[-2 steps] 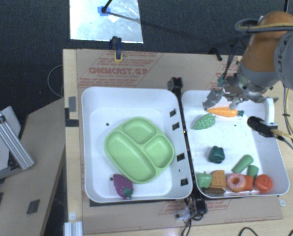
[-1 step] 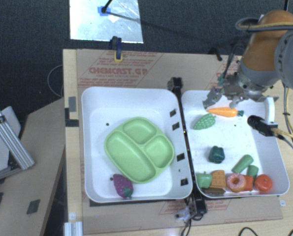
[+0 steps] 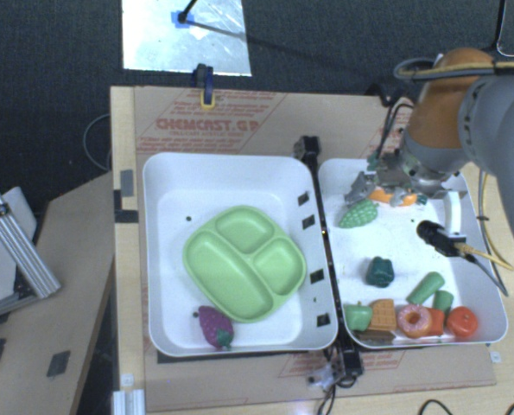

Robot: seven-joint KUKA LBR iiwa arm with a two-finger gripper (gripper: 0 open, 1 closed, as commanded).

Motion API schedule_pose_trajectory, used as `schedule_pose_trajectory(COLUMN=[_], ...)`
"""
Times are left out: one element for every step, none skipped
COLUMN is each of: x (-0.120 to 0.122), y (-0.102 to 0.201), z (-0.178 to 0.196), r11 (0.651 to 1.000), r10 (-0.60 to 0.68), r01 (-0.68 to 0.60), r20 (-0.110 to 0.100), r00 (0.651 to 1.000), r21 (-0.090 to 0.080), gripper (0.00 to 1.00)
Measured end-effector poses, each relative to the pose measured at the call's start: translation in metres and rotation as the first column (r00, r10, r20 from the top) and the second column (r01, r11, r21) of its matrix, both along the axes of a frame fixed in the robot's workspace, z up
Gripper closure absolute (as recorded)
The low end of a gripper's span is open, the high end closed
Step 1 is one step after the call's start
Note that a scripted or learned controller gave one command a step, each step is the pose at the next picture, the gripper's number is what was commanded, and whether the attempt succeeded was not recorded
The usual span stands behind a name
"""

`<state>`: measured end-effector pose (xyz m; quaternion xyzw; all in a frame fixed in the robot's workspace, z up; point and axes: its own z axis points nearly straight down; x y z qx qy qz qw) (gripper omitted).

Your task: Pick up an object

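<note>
A green divided plate (image 3: 244, 262) fills the middle of the left bin (image 3: 166, 193), with a purple toy (image 3: 214, 325) at its front edge, well apart from the action. Across the divider, in the right bin (image 3: 343, 258), the gripper (image 3: 363, 185) hangs low over the back left corner. It is just above a knobbly green toy (image 3: 358, 215) and beside an orange piece (image 3: 388, 195) that lies partly under the wrist. The green toy looks the likelier target. From this angle it cannot be told whether the gripper is spread wide or drawn narrow, nor whether it touches either item.

The risks appear plain. The two pieces sit close together, so a closing grip may catch both or nudge one aside, and the toy's bumpy, tapered shape may let it squirt free. The bin wall and divider nearby leave little room to shift. A dark green toy (image 3: 379, 271) and a pink doughnut (image 3: 412, 320) lie further forward, out of reach of trouble.
</note>
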<state>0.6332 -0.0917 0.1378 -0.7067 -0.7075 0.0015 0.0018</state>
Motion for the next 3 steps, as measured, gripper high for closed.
schedule_pose_trajectory(x=[-0.001,0.002,0.003], y=[0.001,0.000,-0.010], z=[-0.052,-0.038,0.016], r11=[1.000,1.000,1.000], r10=[-0.001,-0.001,-0.001], r01=[0.001,0.001,0.001], r20=[0.000,0.008,0.012], r00=[1.000,1.000,1.000], r21=[0.000,0.000,-0.002], gripper=[0.00,1.00,1.00])
